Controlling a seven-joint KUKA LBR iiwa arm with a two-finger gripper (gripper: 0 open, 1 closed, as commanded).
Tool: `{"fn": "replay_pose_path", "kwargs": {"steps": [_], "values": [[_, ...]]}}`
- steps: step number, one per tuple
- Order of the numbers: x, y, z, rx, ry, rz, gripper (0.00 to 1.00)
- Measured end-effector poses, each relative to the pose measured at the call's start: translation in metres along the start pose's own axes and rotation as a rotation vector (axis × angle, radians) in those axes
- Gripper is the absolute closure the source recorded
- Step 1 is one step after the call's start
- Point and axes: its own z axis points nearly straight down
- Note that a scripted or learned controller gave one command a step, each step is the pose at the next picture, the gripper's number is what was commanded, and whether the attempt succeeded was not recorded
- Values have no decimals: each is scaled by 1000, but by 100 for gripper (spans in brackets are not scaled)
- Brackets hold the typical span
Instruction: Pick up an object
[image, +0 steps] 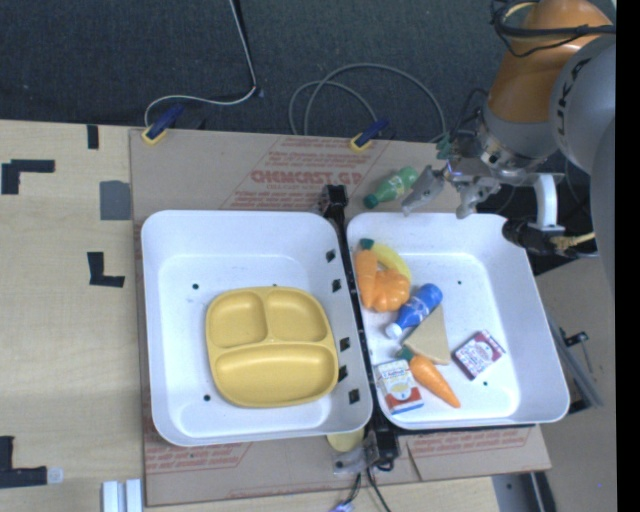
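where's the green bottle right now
The green bottle lies on the cardboard just beyond the right bin's far rim, outside both bins, immediately left of the gripper.

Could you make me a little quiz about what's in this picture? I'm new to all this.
1. True or false: the yellow divided plate lies in the right bin.
2. What lies outside both bins, near the gripper?
A. green bottle
B. carrot
C. blue bottle
3. Fill in: the left bin holds ___ object(s).

Key: 1 false; 2 A; 3 one.
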Motion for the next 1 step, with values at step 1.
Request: {"fn": "replay_pose_path", "kwargs": {"steps": [1], "values": [[42, -1, 66, 5, 1, -3, 0]]}}
